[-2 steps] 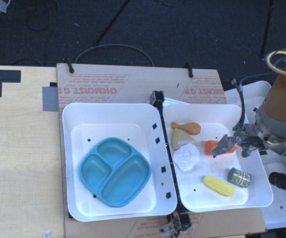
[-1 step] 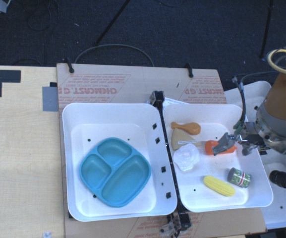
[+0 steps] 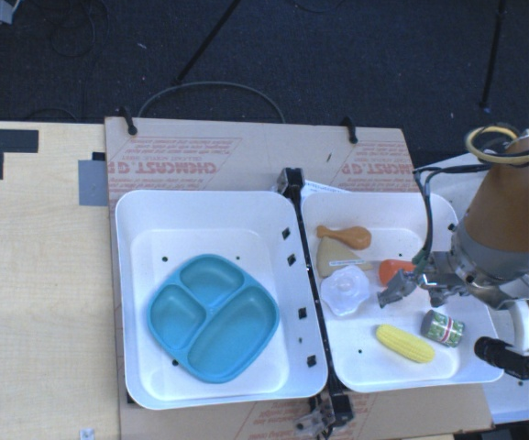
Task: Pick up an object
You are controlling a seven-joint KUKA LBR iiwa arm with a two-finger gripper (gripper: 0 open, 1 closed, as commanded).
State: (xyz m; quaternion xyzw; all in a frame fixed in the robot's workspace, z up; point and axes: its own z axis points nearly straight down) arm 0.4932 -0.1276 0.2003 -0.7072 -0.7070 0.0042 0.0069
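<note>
Dark carpet and loose cables lie behind the counter (image 3: 35,273), where two white bins sit side by side on a sheet of cardboard. One bin (image 3: 140,246), on the view's left, carries a blue divided plate (image 3: 213,317). Its neighbour (image 3: 356,369) carries the loose items: a tan drumstick (image 3: 345,236) near the far wall, a clear plastic cup (image 3: 346,291) close to the divider, an orange piece (image 3: 393,270) just beside the cup, a yellow corn cob (image 3: 405,344) toward the near wall, and a small green-labelled can (image 3: 443,328) near the corn.

Judging by position, the step in hand is the approach: the claw (image 3: 402,289) hangs low over the middle of that bin, between the orange piece and the corn, with nothing seen between its fingers. Whether those fingers are apart or together is too blurred to tell.

The next move calls for settling on one target, likely the orange piece or the cup, centring over it and closing. The cup looks thin, see-through and easily crushed; the orange piece is small, partly hidden by the claw.
</note>
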